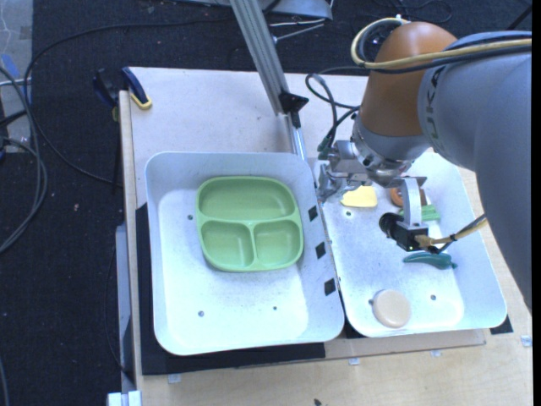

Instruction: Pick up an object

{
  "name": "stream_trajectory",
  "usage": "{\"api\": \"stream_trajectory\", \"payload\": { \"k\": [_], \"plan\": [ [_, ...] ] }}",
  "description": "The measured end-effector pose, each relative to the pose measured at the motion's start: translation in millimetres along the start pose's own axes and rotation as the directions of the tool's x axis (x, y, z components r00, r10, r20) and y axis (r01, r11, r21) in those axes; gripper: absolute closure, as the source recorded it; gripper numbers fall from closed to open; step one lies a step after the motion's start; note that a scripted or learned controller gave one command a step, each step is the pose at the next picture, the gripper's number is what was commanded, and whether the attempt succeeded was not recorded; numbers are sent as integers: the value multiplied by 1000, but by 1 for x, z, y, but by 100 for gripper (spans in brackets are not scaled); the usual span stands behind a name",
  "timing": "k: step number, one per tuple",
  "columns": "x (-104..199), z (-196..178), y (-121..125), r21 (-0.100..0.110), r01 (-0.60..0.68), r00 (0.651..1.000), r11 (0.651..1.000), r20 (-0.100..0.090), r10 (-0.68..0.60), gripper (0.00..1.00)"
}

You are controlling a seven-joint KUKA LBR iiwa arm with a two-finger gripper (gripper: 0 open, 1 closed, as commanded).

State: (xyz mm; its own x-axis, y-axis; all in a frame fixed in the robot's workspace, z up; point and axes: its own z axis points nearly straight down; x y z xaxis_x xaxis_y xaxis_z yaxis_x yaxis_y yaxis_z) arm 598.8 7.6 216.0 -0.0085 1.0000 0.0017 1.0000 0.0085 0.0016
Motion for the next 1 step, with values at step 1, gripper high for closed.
{"api": "stream_trajectory", "payload": {
  "k": [1],
  "plan": [
    [52,-5,20,-2,-2,1000,1000,0,2,100]
  ]
}}
